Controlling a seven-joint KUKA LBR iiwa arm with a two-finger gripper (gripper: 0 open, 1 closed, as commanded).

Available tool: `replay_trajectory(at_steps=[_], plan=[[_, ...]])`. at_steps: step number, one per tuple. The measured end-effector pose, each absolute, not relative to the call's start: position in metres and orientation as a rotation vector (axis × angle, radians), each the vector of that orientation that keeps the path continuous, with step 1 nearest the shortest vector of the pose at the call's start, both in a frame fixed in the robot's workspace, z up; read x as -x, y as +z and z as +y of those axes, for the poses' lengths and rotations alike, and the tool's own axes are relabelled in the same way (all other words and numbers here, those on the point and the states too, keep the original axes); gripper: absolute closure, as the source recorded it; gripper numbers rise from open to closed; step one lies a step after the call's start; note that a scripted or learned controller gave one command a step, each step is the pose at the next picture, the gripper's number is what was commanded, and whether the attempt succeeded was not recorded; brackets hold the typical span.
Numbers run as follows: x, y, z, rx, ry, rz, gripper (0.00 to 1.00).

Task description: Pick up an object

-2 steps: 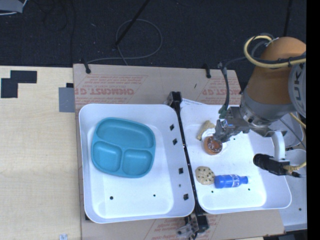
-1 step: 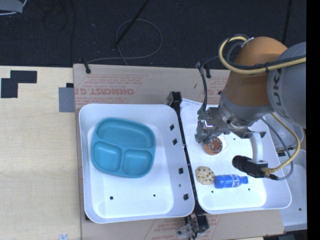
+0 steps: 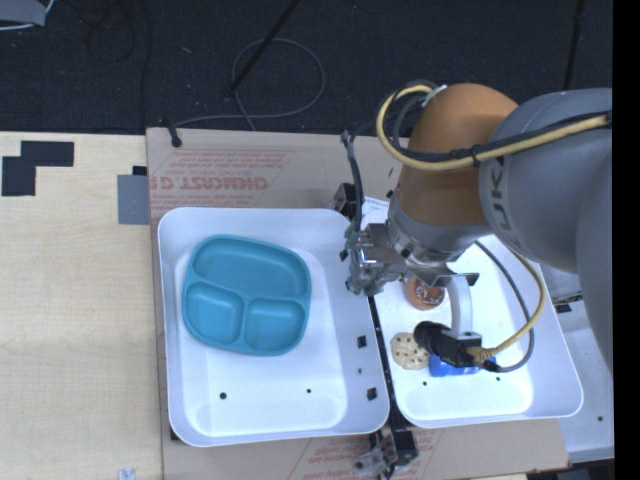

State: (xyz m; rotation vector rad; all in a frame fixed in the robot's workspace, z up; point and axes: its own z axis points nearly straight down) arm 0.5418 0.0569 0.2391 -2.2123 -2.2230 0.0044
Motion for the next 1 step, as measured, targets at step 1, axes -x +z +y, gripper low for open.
replay_trajectory(at_steps=[1], plan=[[-0.547, 0.2188, 0.1088, 2.213, 0.007, -2.222, 1.0]])
